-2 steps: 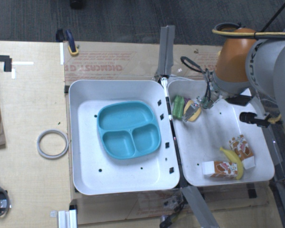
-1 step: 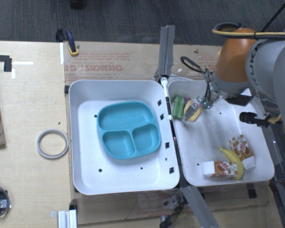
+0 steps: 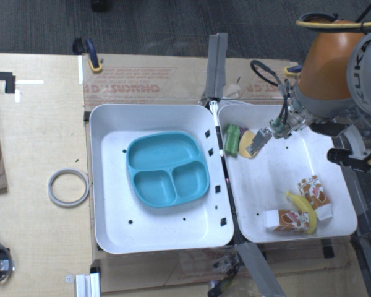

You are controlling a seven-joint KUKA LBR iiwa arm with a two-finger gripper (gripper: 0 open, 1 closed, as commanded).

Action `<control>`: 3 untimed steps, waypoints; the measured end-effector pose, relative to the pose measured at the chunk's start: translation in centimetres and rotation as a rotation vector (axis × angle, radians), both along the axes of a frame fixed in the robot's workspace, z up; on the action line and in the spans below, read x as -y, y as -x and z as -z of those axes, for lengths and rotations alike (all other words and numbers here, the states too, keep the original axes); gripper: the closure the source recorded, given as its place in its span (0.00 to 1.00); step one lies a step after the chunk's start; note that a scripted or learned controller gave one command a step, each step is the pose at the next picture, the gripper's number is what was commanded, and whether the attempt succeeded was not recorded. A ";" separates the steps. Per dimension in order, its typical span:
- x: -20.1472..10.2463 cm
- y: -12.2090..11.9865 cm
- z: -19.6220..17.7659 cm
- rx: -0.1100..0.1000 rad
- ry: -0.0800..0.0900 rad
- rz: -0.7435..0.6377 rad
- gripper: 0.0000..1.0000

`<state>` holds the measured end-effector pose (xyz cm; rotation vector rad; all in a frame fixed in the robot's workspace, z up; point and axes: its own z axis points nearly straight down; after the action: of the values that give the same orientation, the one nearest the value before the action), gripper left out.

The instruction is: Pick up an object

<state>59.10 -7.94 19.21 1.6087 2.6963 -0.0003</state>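
A: We have the gripper (image 3: 260, 142) low in the right bin (image 3: 278, 228), at its far-left corner, right over a yellow piece (image 3: 250, 151) beside the green block (image 3: 232, 140).

B: Fingers?

A: We can't tell whether they're parted or clamped. They overlap the yellow piece, but nothing shows plainly between them, so we don't call it held.

B: Other candidates?

A: Banana (image 3: 304, 211) near the bin's near-right corner, lying across two printed cartons (image 3: 315, 197). Left bin (image 3: 105, 184) has the blue tray (image 3: 167, 167), mid-bin.

B: How do we expect the green block to handle?

A: Our guess: light, stiff, flat-sided, not fragile. Long axis runs far-to-near, roughly parallel to the divider between the bins. We'd close across its short width, mid-length. It sits close to the bin wall, so clearance on that side looks tight.

B: Yellow piece?

A: Mostly hidden under the gripper; shape and axis unclear to us. Likely light.

B: Banana?

A: Curved, probably smooth plastic, could slip. Long axis runs diagonally, far-left to near-right. We'd grip across the middle. It rests on the cartons, so it may rock.
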 end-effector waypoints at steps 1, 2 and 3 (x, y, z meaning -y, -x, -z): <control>3.1 -6.9 9.9 0.002 0.001 0.141 0.00; 2.1 -2.1 9.9 0.000 0.000 -0.029 0.00; 2.1 4.0 10.1 -0.003 -0.001 0.066 0.00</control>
<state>55.12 -10.03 9.15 1.6988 2.6440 -0.0012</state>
